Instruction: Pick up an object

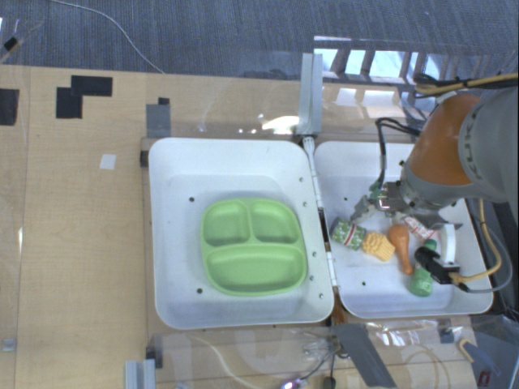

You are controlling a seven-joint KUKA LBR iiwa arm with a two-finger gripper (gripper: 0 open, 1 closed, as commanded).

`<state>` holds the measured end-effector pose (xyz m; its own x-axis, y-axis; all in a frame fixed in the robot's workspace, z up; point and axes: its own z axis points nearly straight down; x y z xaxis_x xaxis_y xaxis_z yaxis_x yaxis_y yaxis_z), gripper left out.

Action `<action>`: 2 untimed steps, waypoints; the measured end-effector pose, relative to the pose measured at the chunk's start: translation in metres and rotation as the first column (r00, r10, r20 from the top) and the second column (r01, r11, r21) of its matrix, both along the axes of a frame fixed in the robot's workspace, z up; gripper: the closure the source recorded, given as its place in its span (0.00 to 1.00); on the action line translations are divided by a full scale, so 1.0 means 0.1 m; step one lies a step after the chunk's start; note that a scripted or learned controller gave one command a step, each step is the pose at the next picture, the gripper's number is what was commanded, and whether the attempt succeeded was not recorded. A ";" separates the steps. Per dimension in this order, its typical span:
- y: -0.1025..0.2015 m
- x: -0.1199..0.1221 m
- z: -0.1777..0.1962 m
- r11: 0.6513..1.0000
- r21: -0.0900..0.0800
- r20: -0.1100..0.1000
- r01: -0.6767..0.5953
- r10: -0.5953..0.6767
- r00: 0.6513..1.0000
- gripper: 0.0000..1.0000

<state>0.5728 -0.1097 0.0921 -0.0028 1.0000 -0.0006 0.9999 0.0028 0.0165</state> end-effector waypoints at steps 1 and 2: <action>0.24 -0.02 0.01 1.000 -0.003 0.004 0.001 -0.001 1.000 0.00; 0.17 -0.42 0.01 1.000 -0.001 0.006 0.001 -0.001 1.000 0.00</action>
